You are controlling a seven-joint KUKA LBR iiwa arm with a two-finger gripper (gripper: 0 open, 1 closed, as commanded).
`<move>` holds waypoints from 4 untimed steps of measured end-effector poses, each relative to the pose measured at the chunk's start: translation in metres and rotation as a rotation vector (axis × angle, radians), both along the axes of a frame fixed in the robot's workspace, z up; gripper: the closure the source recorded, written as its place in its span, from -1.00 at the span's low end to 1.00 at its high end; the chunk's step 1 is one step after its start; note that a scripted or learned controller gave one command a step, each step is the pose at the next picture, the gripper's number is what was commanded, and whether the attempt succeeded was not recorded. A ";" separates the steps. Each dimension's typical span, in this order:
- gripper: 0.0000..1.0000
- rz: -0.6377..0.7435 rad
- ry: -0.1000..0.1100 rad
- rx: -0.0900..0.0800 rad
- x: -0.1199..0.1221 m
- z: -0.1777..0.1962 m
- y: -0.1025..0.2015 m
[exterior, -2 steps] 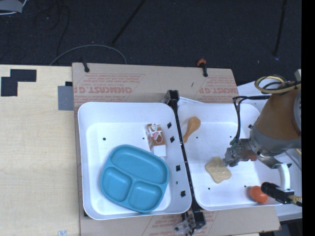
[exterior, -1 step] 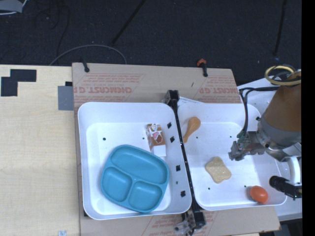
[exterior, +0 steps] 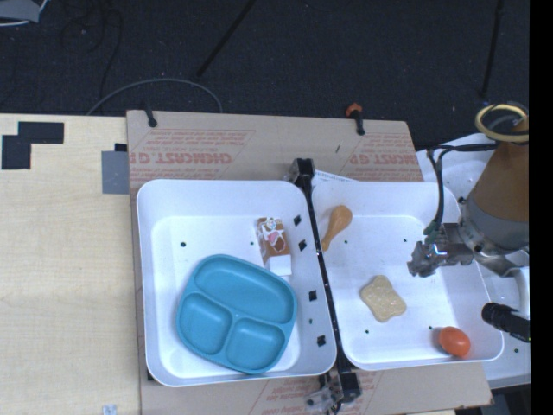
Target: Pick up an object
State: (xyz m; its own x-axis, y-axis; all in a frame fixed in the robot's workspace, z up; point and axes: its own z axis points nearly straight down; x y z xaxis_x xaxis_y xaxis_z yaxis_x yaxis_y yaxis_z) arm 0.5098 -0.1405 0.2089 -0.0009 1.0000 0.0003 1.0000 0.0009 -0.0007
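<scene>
The right bin (exterior: 406, 353) holds a tan drumstick-shaped toy (exterior: 335, 225) at its far left, a beige cracker-like piece (exterior: 383, 299) near the middle, and an orange-red ball (exterior: 454, 341) in the near right corner. My gripper (exterior: 425, 261) hangs over the right side of this bin, right of the cracker piece and above the ball. The left bin (exterior: 164, 223) contains a blue divided plate (exterior: 236, 313) and a small brown-and-white packet (exterior: 274, 239) by the divider.
A black divider (exterior: 316, 275) runs between the two bins. Cardboard (exterior: 259, 150) lies under the bins on the bench. A cable loops from the arm (exterior: 505, 188) over the right bin's far edge. Wooden bench surface spreads to the left.
</scene>
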 end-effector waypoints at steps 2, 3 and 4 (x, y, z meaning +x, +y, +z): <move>1.00 0.004 0.001 0.001 0.035 0.005 0.106; 1.00 0.004 0.002 0.001 0.051 -0.002 0.156; 1.00 0.003 0.000 0.001 0.071 0.017 0.202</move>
